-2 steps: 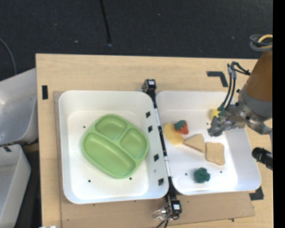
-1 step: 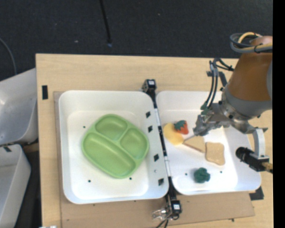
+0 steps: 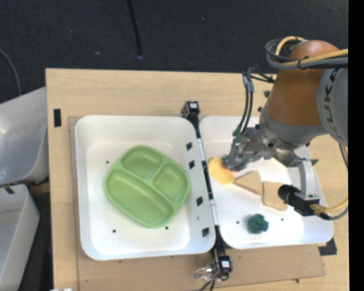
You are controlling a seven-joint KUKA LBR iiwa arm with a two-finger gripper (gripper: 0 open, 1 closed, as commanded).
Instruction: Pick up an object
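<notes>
While the gripper (image 3: pixel 233 160) sits low over the yellow piece (image 3: pixel 219 172) by the bin wall (image 3: pixel 201 162), finger state unreadable, a glancing contact could shove it aside.

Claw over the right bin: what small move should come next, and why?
Probably a short straight descent. The claw sits right above the yellow object near the right bin's left wall, and nothing shows between its fingers.
</notes>
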